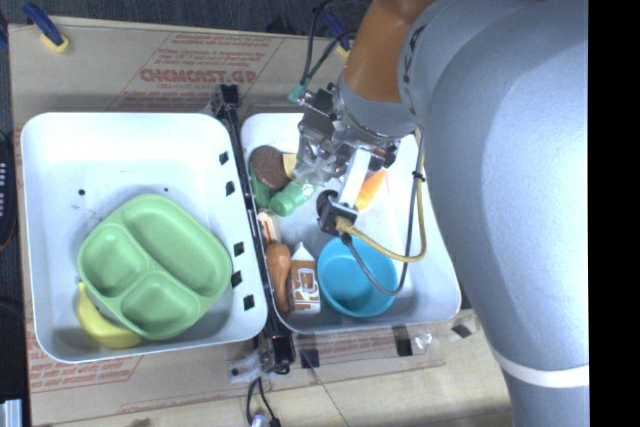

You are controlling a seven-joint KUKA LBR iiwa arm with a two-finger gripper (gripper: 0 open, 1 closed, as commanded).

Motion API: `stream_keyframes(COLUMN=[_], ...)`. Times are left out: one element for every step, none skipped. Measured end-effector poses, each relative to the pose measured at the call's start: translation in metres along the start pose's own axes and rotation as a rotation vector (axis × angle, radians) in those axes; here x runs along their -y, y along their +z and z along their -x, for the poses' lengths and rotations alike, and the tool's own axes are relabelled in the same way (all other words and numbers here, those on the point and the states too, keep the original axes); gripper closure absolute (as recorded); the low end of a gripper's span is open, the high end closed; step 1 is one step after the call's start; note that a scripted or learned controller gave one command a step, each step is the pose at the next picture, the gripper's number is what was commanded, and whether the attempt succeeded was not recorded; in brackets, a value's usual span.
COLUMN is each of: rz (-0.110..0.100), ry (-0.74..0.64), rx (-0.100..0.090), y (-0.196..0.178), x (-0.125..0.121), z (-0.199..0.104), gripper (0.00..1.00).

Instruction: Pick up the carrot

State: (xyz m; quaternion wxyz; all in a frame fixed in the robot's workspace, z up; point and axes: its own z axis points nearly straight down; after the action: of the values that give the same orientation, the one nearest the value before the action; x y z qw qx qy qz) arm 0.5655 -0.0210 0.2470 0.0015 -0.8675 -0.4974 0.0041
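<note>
The carrot (371, 188) is a short orange piece lying in the right bin (432, 267), partly hidden by the arm's wrist. My gripper (322, 167) hangs low over the back middle of that bin, just left of the carrot, above a cluster of small items. Its metal body and cables cover what lies directly below. Nothing can be seen held in it.
Around the gripper lie a brown round item (265, 164), a green item (288, 199), a blue bowl (356, 281), a sausage (277, 266) and a small carton (305, 289). The left bin (60, 155) holds a green divided plate (155, 261) over a yellow object (98, 325).
</note>
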Motion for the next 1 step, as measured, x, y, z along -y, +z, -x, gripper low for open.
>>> stream_keyframes(rz=[0.000], ry=[-0.141], rx=[-0.001], y=[-0.0081], x=[0.0104], z=[-0.0449], gripper=[1.00])
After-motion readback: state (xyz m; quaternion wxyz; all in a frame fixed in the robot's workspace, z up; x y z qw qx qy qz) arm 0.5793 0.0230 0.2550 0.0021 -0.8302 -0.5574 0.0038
